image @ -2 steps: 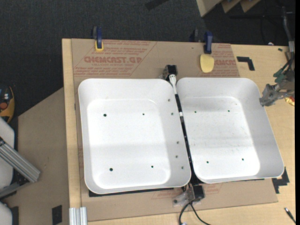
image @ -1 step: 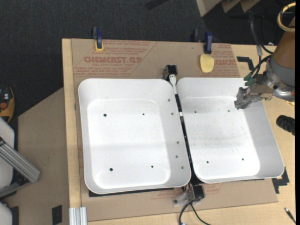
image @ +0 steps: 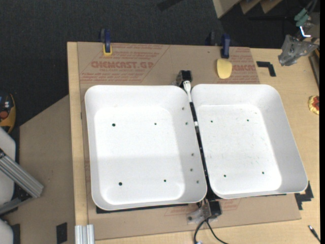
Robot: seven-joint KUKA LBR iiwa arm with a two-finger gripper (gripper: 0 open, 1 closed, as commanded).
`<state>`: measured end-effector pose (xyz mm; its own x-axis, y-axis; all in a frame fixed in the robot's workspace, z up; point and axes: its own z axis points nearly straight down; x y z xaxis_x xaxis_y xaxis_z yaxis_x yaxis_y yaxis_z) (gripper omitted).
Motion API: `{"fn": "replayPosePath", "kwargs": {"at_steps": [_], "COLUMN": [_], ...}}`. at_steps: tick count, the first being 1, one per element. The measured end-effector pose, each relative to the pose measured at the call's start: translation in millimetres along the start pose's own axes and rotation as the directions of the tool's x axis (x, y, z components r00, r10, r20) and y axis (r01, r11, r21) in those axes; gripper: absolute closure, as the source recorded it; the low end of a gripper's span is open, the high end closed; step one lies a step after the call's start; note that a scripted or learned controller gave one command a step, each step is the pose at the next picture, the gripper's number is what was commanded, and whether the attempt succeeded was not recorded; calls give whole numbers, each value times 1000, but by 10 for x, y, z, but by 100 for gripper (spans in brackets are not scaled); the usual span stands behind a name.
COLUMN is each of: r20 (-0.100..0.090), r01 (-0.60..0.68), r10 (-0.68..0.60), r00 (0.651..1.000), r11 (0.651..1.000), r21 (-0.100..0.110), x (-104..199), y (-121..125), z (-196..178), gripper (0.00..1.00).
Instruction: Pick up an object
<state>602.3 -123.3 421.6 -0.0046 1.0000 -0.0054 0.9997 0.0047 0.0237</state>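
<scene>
Pincer state you cannot tell from this view, and the likeliest thing for you to pick, a yellow piece (image: pixel 224 68), lies on the counter (image: pixel 127 60) just behind the right bin (image: pixel 284 136), beside a blue clamp (image: pixel 225 46) that seems to pin the counter's covering down.

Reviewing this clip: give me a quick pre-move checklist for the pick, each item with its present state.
1. Left bin seated flat on the board: ok.
2. Right bin seated beside it, edges meeting at the black divider strip: ok.
3. Pickable object lying in a bin: not ok, I see just bare white floors with small dark dots.
4. Yellow object lies on the cardboard behind the right bin, outside both bins: not ok as a bin target.
5. Gripper state: cannot tell.
</scene>
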Motion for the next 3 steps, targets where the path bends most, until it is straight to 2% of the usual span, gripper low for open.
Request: {"fn": "replayPosePath", "kwargs": {"at_steps": [1,2,3], "r20": [-9,-6,-7], "r01": [3,-5,0], "r10": [-2,5,0], "r00": [1000,1000,1000], "r11": [999,1000,1000], "r21": [34,23,28], "x": [611,593,1041], "y": [499,237,520], "z": [1246,881,1479], "gripper": [100,100,100]}}
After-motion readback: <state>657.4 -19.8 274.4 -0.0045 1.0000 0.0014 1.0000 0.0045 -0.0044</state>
